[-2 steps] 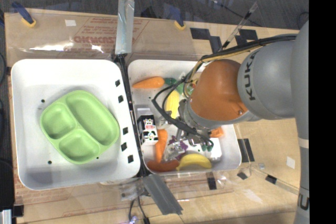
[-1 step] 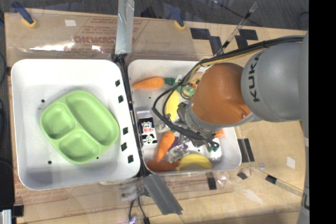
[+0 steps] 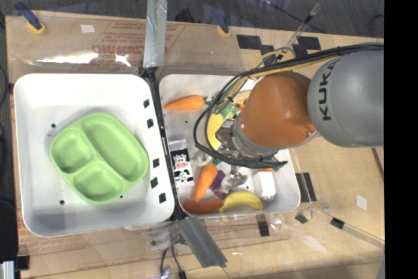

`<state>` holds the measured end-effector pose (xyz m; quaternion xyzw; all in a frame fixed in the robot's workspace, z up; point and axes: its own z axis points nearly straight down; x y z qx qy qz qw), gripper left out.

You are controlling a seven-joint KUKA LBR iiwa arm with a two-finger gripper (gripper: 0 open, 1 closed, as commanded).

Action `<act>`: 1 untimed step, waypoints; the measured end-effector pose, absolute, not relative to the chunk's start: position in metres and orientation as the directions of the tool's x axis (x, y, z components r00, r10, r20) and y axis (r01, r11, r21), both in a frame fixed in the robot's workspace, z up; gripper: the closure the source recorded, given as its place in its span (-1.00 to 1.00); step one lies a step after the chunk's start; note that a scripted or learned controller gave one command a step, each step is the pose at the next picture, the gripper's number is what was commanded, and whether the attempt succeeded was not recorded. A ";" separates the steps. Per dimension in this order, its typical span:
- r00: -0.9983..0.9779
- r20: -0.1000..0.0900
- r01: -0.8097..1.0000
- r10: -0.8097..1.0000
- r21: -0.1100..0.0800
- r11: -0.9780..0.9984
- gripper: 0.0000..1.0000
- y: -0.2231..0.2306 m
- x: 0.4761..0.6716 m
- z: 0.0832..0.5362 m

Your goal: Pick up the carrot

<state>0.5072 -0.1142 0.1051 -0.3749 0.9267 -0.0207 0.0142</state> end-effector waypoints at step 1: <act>-0.639 -0.002 -0.769 -0.769 -0.017 0.639 -1.00 -0.127 0.486 0.096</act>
